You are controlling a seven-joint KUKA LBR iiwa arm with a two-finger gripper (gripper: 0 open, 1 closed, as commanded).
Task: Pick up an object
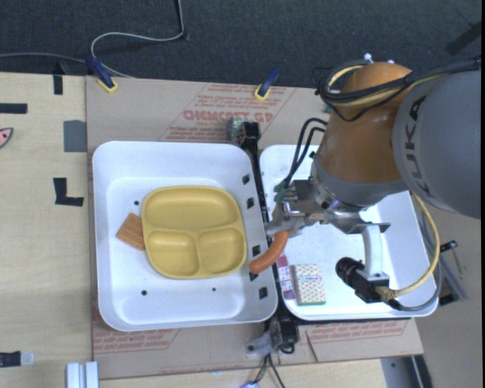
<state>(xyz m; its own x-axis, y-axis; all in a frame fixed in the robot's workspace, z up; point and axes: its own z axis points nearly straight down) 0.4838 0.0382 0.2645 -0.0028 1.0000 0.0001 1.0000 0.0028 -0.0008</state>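
Bins sit side by side on cardboard, and we take the dividing wall (257, 208) between them as our landmark. Left of the wall, the left bin (113, 297) holds a yellow tray (194, 230) with three compartments, lying flat near the bin's middle. A tan, flat piece (131, 231) pokes out from under the tray's far-left edge.

Right at the wall we see the gripper (284, 217), hanging from the grey and orange arm (380, 144) that covers much of the right bin (404, 208). An orange, sausage-shaped thing (268, 253) lies tilted just below the gripper, its lower end over the wall and its upper end up at the fingertips. We cannot tell whether the fingers clamp it or merely touch it, so we cannot tell if they are spread or closed.

Just right of the wall, nearer the bench's front edge, a small patterned box (309, 284) lies flat, with a thin dark packet (286, 281) beside it on the wall side. Further right a black cylinder (354, 275) on the arm's cabling hangs over the bin floor.

Beyond the wall's far end a small green item (239, 126) rests on the cardboard. Two yellow and blue clips (267, 87) hold the cardboard's far edge, and a pale cable (137, 35) loops over the dark floor behind them.
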